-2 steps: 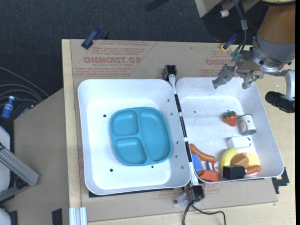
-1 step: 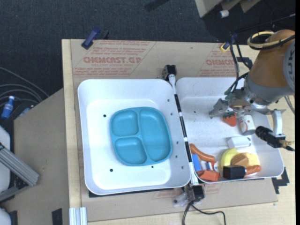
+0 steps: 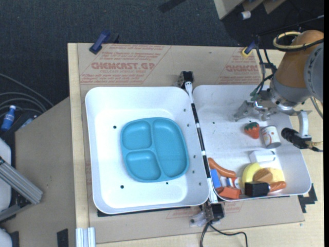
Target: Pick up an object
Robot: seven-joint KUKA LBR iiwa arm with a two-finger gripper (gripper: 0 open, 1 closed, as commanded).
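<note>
Fingers of the two-finger metal gripper [image 3: 250, 112] look spread apart, splayed out to left and right in the far part of the right-hand shallow white bin [image 3: 221, 99]; nothing is between them. They hang just far of a small red-orange toy with a green top, probably a plastic tomato or strawberry [image 3: 252, 130], and apart from it.

Arm: grey KUKA arm with orange band [image 3: 298, 63] enters from the right, above the far right corner of that bin.

Nearest candidate is the red-orange toy, in the middle of the right bin. Just to its right is a small white block-like piece [image 3: 269, 136]. The near right corner holds a pile: yellow rounded toy [image 3: 253, 171], black block [image 3: 256, 189], white flat piece [image 3: 263, 156], orange sausage-shaped toy [image 3: 222, 168] and blue piece [image 3: 216, 179], all touching or overlapping.

Left-hand white bin [image 3: 103, 107] holds a teal plastic plate with three compartments [image 3: 154, 149], lying flat in the middle.

Handling judgement: the red-orange toy is probably light, hollow, stiff plastic, smooth and rounded, so it may squirt out of a pinch. Best hold is across its widest part, fingers either side, coming straight down. It stands free of the pile, though the white block is close on its right.
</note>
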